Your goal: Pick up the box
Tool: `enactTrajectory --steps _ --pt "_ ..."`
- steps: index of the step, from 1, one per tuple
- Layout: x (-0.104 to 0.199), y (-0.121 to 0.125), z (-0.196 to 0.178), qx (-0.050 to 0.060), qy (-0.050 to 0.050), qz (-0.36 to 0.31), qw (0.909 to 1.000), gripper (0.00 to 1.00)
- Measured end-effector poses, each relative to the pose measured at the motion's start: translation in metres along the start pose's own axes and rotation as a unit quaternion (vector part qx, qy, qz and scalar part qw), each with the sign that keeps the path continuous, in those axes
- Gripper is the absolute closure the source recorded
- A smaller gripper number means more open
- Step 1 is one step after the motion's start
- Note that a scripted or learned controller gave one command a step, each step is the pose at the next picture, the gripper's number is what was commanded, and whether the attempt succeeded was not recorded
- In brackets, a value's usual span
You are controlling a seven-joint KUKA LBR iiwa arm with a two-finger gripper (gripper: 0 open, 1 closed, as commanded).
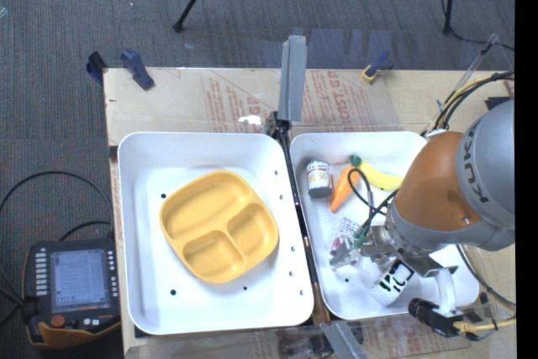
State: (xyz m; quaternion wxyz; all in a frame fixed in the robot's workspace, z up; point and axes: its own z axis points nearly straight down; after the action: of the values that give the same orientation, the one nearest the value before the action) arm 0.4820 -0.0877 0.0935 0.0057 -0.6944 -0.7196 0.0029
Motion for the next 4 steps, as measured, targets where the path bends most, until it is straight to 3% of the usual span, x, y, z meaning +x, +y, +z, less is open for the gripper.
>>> enactTrajectory --steps 1,2,3,4 --pt "-0.0001 -0.0015 -0.0076 0.003 0.001 0.003 1.0 1.0" --pt "-0.0003 -0.0016 -0.0075 0.003 0.001 0.003 1.0 0.0" --pt "-0.0003 -0.003 -0.015 0.006 0.002 0.005 1.0 1.0" --pt "-0.0003 -0.0031 -0.0149 0.006 0.002 0.006 1.0 0.0"
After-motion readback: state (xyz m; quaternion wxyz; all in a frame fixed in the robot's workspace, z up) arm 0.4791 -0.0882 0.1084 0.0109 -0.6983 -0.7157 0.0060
